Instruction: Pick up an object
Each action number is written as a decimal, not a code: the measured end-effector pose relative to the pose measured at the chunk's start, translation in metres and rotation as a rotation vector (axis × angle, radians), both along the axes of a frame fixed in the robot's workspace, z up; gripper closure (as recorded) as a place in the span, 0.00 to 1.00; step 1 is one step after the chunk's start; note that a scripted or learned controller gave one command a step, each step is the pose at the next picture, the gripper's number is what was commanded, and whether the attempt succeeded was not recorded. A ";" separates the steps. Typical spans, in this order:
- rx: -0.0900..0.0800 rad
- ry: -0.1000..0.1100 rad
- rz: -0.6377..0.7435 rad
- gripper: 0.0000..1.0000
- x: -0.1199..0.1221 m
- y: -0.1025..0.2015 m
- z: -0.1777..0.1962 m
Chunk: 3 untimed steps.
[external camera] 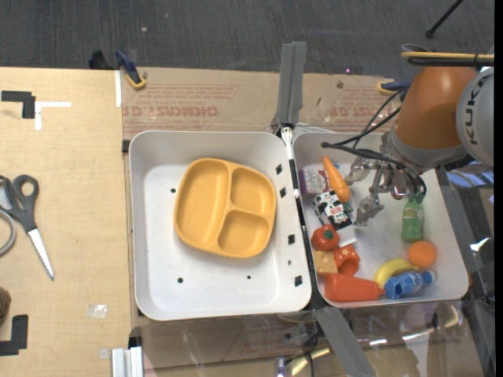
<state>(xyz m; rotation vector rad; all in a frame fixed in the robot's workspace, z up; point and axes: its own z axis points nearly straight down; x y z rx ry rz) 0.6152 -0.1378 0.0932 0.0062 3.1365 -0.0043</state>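
Nearest the camera, along the front wall of the right bin (452, 234), lay a red wedge (350, 288), a yellow banana (393, 270), a blue bottle (408, 283) and an orange ball (422, 254), bunched together as loose toys settle. No single item was named by the task; any of these could serve.

Green bottle (412, 218): upright, mid-bin, just beside the gripper. Judged the likeliest target, since it stood nearest the fingers.

Gripper (383, 197): hung low over the bin's middle with its fingers parted and pointing down. Nothing lay between them.

Carrot (336, 180): orange, slanted, near the left wall of that bin. Below it sat a black-and-white toy (332, 208), then a red tomato (325, 238).

Left bin (149, 234): held a yellow divided plate (225, 207), lying flat and well apart from the arm's reach at this moment.

Arm (440, 108): orange band, entering from the right, bent over the right bin.

Scissors (27, 222): on the wooden bench to the far left, outside both bins and apparently no part of the work.
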 end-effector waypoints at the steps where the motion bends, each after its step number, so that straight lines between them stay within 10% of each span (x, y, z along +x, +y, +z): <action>1: -0.021 0.005 -0.044 0.00 0.005 0.012 0.000; 2: 0.001 0.001 -0.028 0.00 -0.034 0.044 0.000; 3: 0.000 0.000 0.240 0.00 -0.041 -0.055 0.003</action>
